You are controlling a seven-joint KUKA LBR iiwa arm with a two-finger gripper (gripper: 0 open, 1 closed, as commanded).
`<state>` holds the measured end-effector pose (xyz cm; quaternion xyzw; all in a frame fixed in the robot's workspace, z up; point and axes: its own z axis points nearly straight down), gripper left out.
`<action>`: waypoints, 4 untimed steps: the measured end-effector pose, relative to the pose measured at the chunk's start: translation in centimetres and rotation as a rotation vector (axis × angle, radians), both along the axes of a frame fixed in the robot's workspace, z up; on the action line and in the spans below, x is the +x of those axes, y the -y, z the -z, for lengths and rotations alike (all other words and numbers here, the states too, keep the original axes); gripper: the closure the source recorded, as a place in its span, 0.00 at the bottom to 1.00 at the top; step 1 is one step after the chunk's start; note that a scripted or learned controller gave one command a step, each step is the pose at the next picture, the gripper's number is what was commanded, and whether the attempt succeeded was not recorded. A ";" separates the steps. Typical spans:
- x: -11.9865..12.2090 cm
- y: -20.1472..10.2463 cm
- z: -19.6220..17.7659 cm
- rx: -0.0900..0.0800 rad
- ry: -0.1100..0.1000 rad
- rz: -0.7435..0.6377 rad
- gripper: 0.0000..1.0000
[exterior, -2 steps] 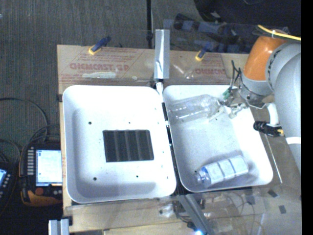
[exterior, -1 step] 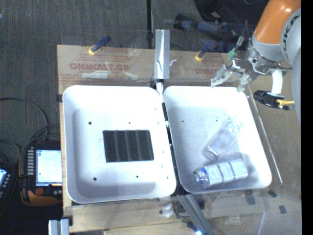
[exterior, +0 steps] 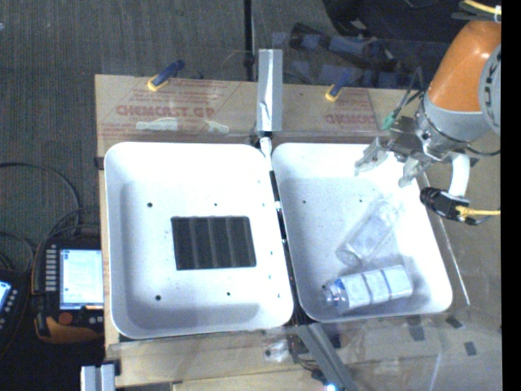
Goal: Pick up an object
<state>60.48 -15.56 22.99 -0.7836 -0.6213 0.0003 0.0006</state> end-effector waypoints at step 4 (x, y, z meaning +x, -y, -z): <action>3.0 4.7 13.9 -0.010 0.012 -0.389 0.00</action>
